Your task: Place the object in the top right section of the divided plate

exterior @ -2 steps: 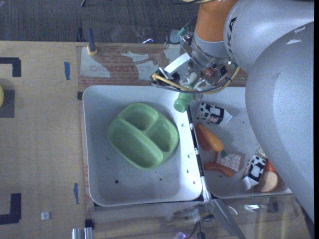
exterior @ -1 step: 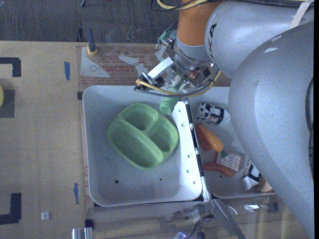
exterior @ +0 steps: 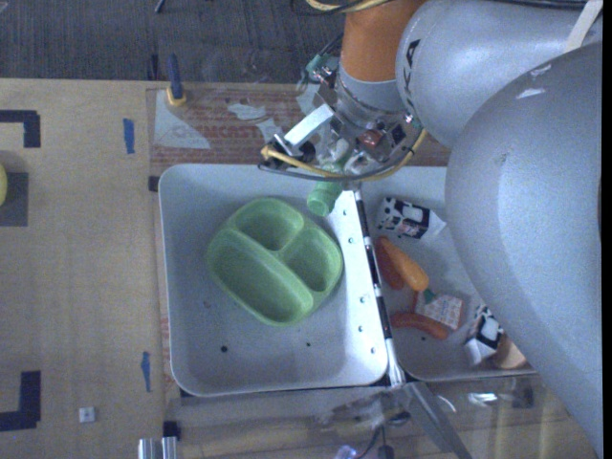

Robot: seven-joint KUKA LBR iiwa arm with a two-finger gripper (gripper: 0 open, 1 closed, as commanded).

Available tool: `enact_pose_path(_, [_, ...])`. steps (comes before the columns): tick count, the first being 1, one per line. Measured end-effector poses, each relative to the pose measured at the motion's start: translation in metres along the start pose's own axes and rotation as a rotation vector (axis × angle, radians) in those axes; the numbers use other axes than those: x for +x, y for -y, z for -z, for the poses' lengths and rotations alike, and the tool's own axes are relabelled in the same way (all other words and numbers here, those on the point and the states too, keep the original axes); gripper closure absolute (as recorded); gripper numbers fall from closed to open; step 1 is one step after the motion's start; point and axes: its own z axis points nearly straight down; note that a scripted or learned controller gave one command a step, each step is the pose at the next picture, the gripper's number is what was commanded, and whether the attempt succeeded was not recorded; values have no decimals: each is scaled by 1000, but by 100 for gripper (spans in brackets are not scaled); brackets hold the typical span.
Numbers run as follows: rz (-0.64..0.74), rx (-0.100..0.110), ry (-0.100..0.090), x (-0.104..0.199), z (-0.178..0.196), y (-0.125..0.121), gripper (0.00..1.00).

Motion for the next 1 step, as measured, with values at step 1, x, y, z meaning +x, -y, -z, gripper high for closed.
enact_pose_path(1, [-83, 2, 1, -23, -12, -16, 100])
